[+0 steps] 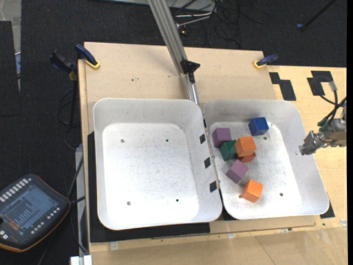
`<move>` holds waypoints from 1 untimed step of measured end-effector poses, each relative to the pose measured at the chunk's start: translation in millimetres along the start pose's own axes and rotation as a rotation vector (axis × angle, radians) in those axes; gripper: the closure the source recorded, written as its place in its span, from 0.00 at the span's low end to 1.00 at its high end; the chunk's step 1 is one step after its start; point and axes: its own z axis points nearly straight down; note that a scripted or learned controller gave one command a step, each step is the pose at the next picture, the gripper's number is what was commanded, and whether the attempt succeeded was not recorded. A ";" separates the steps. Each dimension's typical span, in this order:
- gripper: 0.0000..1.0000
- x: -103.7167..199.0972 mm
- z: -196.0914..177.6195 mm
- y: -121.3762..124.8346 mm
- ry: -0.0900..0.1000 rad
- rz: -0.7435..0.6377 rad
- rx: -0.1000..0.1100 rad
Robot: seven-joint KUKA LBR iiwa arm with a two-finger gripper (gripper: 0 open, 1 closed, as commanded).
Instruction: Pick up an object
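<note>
Two orange blocks, two purple, one blue

Single fixed camera above bench, looking down at slant, both bins framed.

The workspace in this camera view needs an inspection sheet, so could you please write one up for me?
Surface: wooden bench bearing left bin and right bin, side by side.
Job's things: all in the right bin: blue block, two purple blocks, green block, two orange blocks.
Clutter: nothing seen.
Grippers: claw at the right bin's right rim, above it, holding nothing visible.
Cables: several on the dark floor beyond the bench.
Surroundings: clamps at the far corners, teach pendant lower left.
</note>
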 end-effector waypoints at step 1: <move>1.00 56.5 -5.2 6.7 0.006 -0.005 0.006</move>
